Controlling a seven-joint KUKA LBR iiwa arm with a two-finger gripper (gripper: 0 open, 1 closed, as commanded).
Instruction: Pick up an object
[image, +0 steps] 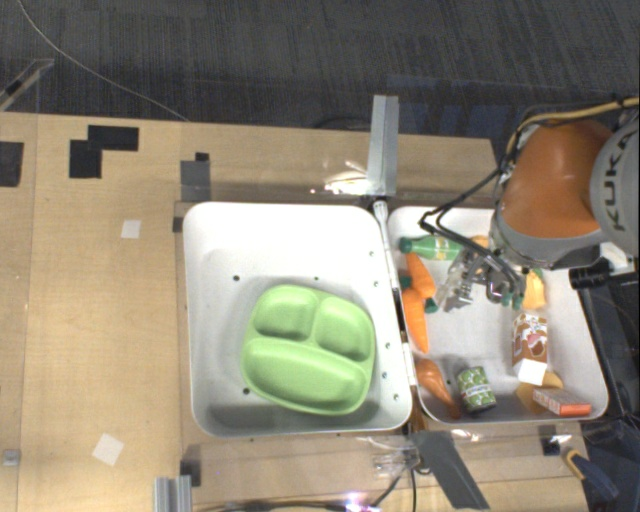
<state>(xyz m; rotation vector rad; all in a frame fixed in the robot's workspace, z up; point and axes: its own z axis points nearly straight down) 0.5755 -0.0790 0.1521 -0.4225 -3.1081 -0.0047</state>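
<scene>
**Table and what is sitting on it**

A pale wooden table (90, 330) is carrying two shallow white bins side by side. The left bin (215, 250) is sitting near the middle of the table; the right bin (585, 350) is lying just beside it, their inner rims touching or nearly so. Black square marks (100, 147) are showing on the far left part of the table, and two small pale square patches (131, 229) are lying on its left side, one farther, one nearer. A grey metal post (383, 145) is standing at the far side between the bins.
</scene>
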